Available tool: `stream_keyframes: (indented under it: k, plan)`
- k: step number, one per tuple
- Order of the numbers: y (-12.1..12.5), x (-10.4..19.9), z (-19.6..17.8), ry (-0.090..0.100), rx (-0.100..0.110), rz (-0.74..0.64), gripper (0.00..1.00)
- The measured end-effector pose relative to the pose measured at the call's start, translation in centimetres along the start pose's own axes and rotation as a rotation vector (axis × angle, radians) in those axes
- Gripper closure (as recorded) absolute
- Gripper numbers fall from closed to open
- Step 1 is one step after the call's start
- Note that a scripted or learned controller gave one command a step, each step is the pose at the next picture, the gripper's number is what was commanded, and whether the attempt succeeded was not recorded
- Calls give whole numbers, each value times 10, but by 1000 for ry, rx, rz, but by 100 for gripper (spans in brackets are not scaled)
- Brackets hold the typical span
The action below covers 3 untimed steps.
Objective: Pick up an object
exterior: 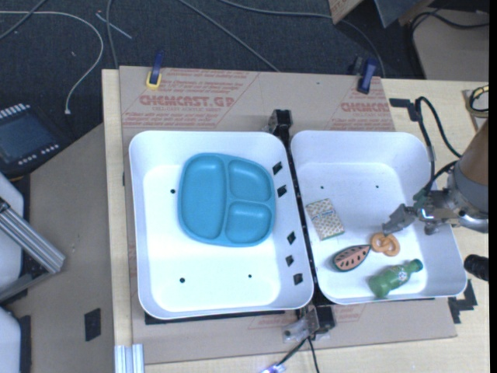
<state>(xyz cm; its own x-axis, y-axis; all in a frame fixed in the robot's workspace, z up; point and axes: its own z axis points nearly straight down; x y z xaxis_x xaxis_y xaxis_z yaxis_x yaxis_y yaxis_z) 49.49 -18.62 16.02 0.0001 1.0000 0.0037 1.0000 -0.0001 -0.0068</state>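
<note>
Reaching in: the pincer (397, 217) hangs over the right bin (353, 150), just above the pretzel (384, 244); whether it is open I cannot tell, and nothing shows held.
Pretzel: orange, lying flat.
Green bottle (394, 277): long axis tilted, cap up-right, near the front wall.
Oval slice (352, 257): lengthwise left-right, just left of the pretzel.
Patterned card (324, 217): further left.
Left bin (155, 208): blue divided plate (227, 199).

Bench (233, 92) with two bins

Left bin (147, 231) and right bin (349, 150) sit touching on brown board.
</note>
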Motion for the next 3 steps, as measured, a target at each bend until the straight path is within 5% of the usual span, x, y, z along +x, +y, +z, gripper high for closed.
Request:
stream_keyframes:
  k: [1, 2, 3]
  plan:
    - [-2, 5, 63, 1, 1, 0, 0]
    - [-2, 6, 76, -1, -3, 0, 0]
    - [-2, 5, 65, -1, -6, 1, 100]
